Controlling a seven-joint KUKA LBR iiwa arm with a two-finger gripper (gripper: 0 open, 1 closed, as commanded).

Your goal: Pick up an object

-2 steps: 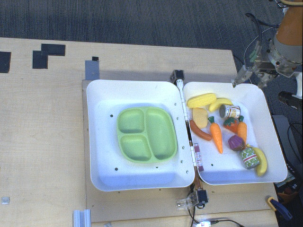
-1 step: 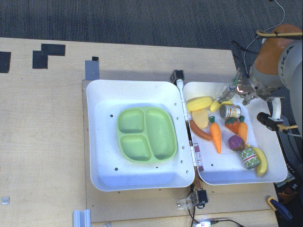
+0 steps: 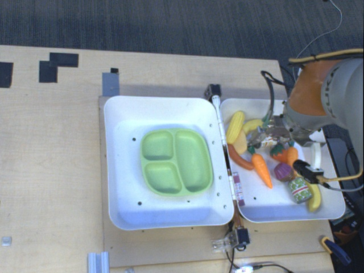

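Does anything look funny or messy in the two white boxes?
Nothing looks broken or spilled. The toy food is just heaped on one side: the corn, carrot and purple onion lie jumbled in the right bin, while the green tray sits neatly in the left bin with no food on it.

Two white bins sit side by side: the left bin holds one green divided plate, and the right bin holds a heap including one corn cob, one carrot and one purple piece.
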